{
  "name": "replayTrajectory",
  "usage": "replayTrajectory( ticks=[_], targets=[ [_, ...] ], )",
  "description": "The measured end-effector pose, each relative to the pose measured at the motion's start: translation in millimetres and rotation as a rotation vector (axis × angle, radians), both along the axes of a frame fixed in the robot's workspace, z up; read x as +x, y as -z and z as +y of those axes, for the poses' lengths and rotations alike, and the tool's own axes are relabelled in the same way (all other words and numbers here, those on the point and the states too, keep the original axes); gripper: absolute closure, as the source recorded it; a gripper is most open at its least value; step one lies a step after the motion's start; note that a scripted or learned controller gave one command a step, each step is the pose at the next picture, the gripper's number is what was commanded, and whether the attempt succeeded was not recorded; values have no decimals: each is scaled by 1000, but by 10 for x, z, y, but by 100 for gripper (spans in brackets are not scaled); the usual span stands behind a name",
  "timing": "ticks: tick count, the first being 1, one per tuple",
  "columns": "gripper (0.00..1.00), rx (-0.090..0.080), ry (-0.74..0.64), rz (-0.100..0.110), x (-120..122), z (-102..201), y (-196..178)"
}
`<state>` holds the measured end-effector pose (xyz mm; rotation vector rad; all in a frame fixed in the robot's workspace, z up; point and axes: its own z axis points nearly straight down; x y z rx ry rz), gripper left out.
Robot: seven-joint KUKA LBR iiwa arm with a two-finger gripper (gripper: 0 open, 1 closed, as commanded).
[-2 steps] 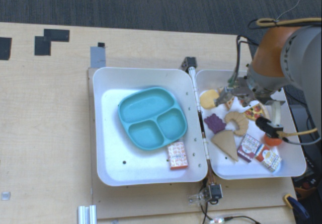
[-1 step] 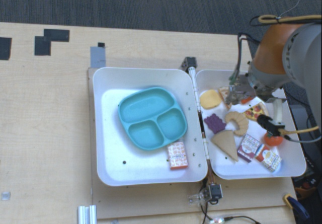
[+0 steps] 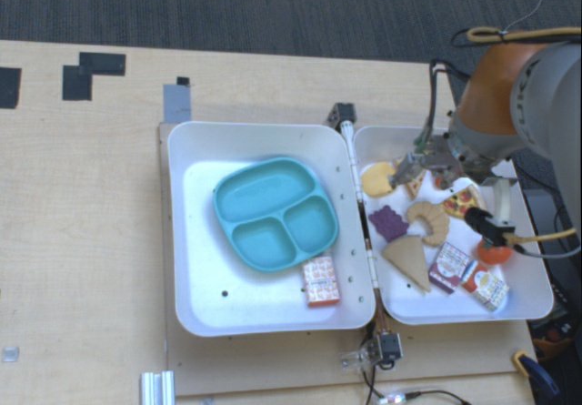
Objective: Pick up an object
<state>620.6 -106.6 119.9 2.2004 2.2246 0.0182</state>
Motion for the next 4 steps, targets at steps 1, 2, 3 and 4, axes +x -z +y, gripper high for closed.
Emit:
replayTrajectory(
  ticks=[1,2,3,4],
  targets=[
    [100,1,-2,-4,14,11,-111],
    [0,1,-2,-3,12,11,-110],
    [100,2,-4,-7,26,23,-220],
    [0,2,-5,-7,25,23,-219]
  ],
)
